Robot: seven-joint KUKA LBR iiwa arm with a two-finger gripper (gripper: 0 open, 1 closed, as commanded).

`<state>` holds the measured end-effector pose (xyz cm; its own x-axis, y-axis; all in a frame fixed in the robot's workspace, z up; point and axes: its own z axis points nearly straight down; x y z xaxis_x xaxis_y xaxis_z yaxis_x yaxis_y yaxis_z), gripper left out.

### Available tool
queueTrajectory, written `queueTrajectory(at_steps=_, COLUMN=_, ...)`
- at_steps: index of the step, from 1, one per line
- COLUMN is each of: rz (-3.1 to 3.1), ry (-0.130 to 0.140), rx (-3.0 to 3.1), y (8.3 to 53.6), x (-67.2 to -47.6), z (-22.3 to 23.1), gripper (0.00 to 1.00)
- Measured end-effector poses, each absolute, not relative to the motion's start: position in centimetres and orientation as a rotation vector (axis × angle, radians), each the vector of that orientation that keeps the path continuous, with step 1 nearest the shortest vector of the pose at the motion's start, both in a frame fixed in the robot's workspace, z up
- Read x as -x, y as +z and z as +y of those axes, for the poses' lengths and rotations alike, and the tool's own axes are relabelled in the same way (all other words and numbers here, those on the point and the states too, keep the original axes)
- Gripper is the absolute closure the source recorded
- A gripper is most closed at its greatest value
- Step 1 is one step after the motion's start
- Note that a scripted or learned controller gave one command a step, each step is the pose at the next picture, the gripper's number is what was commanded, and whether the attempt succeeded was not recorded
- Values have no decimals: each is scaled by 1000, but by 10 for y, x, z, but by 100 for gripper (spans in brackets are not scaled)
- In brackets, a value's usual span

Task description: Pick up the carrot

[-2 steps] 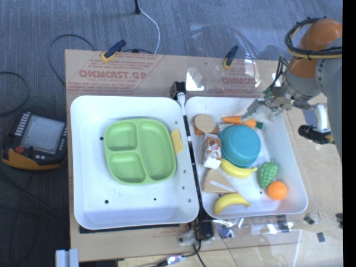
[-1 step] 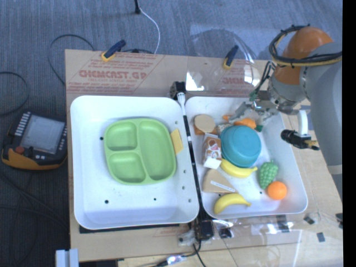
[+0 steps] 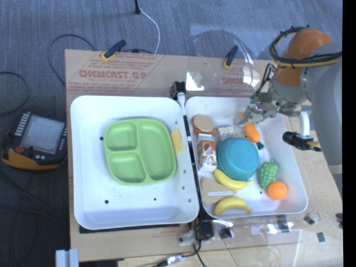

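Note:
The carrot (image 3: 253,133) is a small orange piece lying in the right bin (image 3: 297,174), just off the upper right rim of the blue bowl (image 3: 238,158). My gripper (image 3: 251,115) hangs at the back of that bin, directly behind and above the carrot and very close to it. From this slant I cannot tell whether it touches the carrot. The arm's orange band (image 3: 303,42) shows at the upper right.
The right bin also holds two bananas (image 3: 231,206), a green bumpy fruit (image 3: 268,173), an orange (image 3: 276,190), a round bun (image 3: 203,123) and a small box (image 3: 207,149). In the left bin (image 3: 89,193) lies a green divided plate (image 3: 138,151).

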<state>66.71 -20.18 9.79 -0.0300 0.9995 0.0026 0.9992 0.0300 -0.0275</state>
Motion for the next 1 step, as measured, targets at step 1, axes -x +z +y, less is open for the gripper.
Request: queueTrajectory(at_steps=1, rz=-2320, ry=-10, rx=2140, y=229, x=-673, z=-154, gripper=100)
